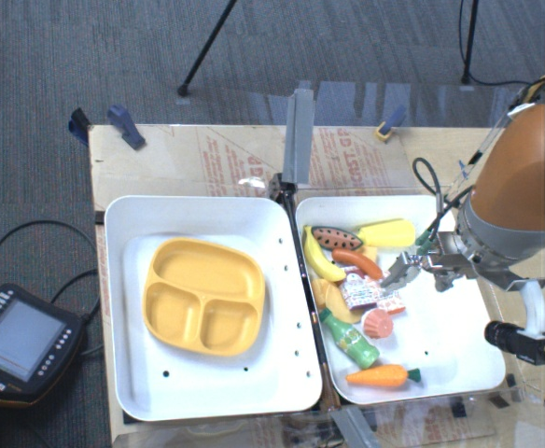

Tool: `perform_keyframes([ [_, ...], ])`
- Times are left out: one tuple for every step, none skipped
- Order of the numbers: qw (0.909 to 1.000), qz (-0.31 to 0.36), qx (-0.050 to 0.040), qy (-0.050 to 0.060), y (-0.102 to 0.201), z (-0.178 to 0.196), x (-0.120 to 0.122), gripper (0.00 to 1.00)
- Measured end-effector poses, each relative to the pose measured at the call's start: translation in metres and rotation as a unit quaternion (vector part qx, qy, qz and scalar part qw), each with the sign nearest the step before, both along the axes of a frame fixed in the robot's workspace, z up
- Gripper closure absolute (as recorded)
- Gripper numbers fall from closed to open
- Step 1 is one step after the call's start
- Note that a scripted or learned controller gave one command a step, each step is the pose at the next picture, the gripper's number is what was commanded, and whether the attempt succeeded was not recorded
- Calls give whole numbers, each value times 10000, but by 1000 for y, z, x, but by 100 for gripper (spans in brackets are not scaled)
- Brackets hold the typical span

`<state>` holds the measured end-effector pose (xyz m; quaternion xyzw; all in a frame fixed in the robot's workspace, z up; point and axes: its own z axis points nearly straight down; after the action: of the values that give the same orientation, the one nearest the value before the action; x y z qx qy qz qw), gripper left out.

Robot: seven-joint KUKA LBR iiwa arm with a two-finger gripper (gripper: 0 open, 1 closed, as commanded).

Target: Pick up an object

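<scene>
Above right bin (pixel 459 343), gripper (pixel 396 273) parted, unladen, beside hotdog (pixel 357 262), banana (pixel 319 258), bottle (pixel 350 338)

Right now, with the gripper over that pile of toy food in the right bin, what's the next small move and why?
Probably lower straight down a little. The gripper hovers at the right edge of the pile, just above the small white and red packet, with nothing seen between its fingers. The carrot and green bottle lie farther off, so the packet looks like the nearest target.
</scene>
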<state>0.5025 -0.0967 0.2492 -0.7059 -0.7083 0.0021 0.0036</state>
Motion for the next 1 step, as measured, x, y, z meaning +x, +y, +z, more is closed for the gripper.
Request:
perform_keyframes([
  [9999, 110, 1, 18, -17, -72, 81, 0],
])
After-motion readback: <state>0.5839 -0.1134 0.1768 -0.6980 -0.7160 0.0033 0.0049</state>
